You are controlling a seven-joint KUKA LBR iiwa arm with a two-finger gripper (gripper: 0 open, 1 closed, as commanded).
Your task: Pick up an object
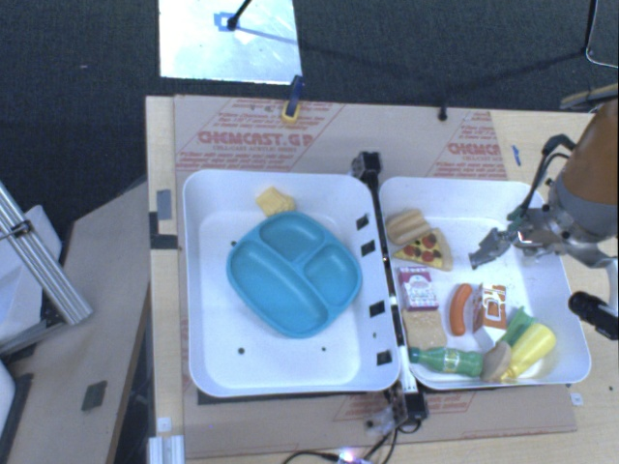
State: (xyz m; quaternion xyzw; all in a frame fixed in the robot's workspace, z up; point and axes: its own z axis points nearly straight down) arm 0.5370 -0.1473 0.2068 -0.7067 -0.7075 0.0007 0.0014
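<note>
A grey robot arm with an orange band reaches in from the right over the right bin (576, 303), its gripper (489, 249) hanging above bare white floor near the middle of that bin. The two dark fingers look slightly spread with nothing between them.

The toys crowd the left and lower parts of this bin. A pizza slice (427, 248) lies just left of the gripper, with a bread-coloured sandwich piece (406, 225) touching its upper edge. Below them sits a small pink-and-white carton (418, 288), and under that a tan cracker (424, 327). A hot dog (461, 308) lies beside an orange-and-white packet (493, 306), both below the gripper. Along the bottom edge, a green bottle (449, 360) lies on its side, next to a brown toy (497, 361), a yellow bottle (532, 345) and a green piece (516, 323) packed close together.

The left bin (208, 259) holds a blue divided plate (293, 273), with a yellow block (275, 200) just off its upper rim. A black hinge strip with clips (377, 259) runs between the bins.
</note>
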